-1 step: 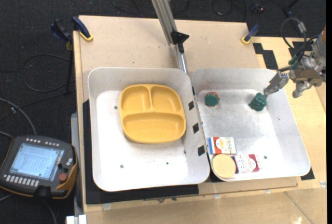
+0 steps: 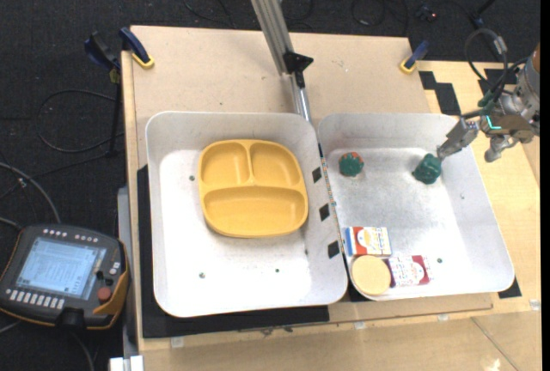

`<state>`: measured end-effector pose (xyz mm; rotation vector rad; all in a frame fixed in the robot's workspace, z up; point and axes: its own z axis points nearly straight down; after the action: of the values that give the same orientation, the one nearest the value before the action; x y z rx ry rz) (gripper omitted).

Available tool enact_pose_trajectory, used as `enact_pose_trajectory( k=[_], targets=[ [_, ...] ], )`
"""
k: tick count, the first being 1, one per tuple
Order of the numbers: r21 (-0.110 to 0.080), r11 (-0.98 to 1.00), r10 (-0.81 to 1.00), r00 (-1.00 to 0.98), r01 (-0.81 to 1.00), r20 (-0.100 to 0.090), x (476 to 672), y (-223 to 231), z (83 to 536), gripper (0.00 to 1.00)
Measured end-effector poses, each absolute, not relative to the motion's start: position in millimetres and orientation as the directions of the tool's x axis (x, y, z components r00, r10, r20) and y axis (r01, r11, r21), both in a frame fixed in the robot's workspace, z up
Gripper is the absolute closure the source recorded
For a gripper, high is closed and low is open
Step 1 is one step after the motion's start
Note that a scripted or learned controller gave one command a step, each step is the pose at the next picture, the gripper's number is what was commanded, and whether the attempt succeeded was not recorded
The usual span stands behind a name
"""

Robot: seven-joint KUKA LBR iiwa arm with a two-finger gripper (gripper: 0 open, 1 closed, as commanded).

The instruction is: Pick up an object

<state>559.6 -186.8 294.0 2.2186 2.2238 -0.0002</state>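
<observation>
Hand [image 2: 475, 140] open above right bin [image 2: 468, 215] holding five objects.

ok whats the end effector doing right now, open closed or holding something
end effector: open, its fingers spread; one fingertip reaches down to the green object in the right bin, with nothing seen between its fingers.

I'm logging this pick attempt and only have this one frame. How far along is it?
Done: the gripper has reached the right bin, one finger touching or just above the green object.
In hand: nothing visibly; the object sits on the bin floor.
Left: grasping and lifting. The other green piece, the cartons and the yellow tray lie untouched.
</observation>
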Motion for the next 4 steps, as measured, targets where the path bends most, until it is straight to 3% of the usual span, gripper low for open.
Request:
enact_pose_trajectory(
  k=[3, 4],
  targets=[
    [-0.006, 0.000, 1.000, 0.000, 1.000, 0.001, 558.1, -207.4, 127.2, 0.00],
    [0.002, 0.001, 1.000, -0.001, 1.000, -0.001, 560.2, -207.8, 141.7, 1.00]
  ],
)
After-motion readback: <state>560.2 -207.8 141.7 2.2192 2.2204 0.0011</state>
